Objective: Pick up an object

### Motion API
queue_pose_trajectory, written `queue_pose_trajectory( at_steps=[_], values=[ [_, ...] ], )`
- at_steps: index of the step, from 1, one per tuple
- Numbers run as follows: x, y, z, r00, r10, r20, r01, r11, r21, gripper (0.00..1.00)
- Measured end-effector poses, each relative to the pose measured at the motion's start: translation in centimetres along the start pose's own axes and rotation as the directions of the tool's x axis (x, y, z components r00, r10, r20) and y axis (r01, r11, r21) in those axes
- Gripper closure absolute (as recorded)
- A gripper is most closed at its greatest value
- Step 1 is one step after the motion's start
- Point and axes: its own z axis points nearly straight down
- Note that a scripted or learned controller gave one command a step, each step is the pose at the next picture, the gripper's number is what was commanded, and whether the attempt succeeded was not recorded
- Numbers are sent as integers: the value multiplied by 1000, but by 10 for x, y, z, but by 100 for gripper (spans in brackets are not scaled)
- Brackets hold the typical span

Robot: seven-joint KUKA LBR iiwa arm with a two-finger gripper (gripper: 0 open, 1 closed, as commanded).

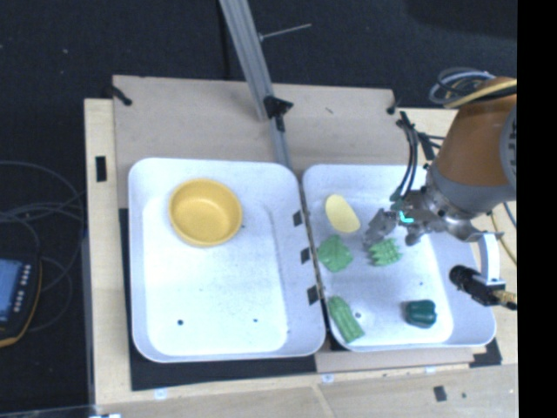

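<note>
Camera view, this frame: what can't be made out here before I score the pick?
- Gripper: blurred and small in the camera view; finger state and any contact with the spiky green object just below it cannot be judged.
- Arm: cut off by the view's right side.
- Dark green object in the right bin: too small to identify.

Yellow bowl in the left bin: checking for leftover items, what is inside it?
The yellow bowl shows only its own yellow inside. Nothing covers it, and no object is visible in it.
</note>
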Motion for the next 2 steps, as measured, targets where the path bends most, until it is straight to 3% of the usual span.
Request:
queue_pose_trajectory(
  at_steps=[1,2],
  values=[
    [0,0,0,1000,0,0,0,1000,0,0],
    [-7,-7,57,1000,1,0,-1,1000,5,0]
  ],
)
